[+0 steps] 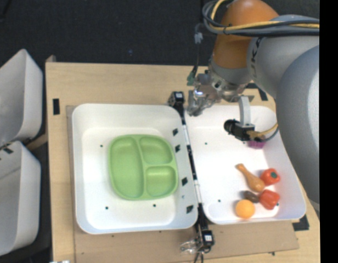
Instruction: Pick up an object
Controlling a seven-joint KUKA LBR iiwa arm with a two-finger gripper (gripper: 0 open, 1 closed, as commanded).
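Orange, red and tan toys are clustered in the near right corner of the right bin (221, 163), and that is where the pickable things are. An orange ball (244, 209) lies nearest the front rim. Just behind it is a small dark brown piece (251, 195), touching or almost touching a red toy (269, 199) on its right. A tan drumstick-shaped piece (248, 177) lies at a slant beyond them, its thick end close to a red-orange pepper (270, 176). Farther back, by the right wall, a small purple thing (257, 143) is partly covered, and I cannot make out what it is.

The left bin (92, 130) holds a green divided plate (142, 166), lying flat in the middle. Both bins sit side by side on the pale wooden counter (62, 81).

The tool (197, 104) hangs over the far left corner of the right bin, beside the seam between the two bins and well apart from the cluster of toys. At this angle I cannot tell whether it is apart or together, and nothing can be seen held in it.

I judge the pick to be at its start, with the approach not yet made and no object chosen by contact. The next move calls for travel toward the near right, then a descent over one piece. The ball stands a little clear of the others, so it looks the easiest target, though it may roll. The drumstick and the pepper lie close together, so a grasp there risks nudging the neighbour.
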